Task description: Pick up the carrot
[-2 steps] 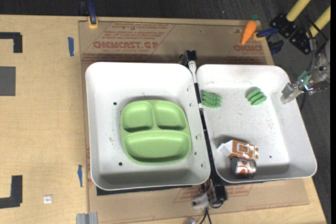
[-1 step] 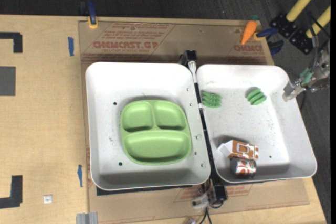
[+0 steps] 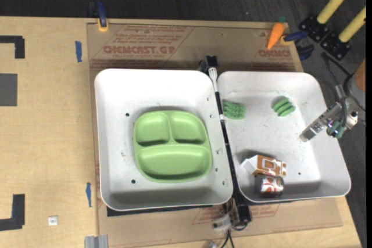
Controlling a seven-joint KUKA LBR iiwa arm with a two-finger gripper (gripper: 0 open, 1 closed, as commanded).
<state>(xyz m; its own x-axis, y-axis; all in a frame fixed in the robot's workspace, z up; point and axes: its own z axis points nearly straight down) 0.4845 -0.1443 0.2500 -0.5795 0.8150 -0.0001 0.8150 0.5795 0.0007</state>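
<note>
End effector (image 3: 326, 125) right bin; carrot (image 3: 275, 36) well behind, outside.

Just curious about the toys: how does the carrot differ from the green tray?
The carrot is orange, slim and small; the tray is green, broad and split into three compartments. The carrot lies outside the bins on the cardboard at the far edge; the tray sits inside the left bin. Both look like plastic toys.

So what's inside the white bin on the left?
A green tray with three compartments sits in the left bin, and nothing lies in the compartments. Whatever is beneath the tray is covered.
</note>
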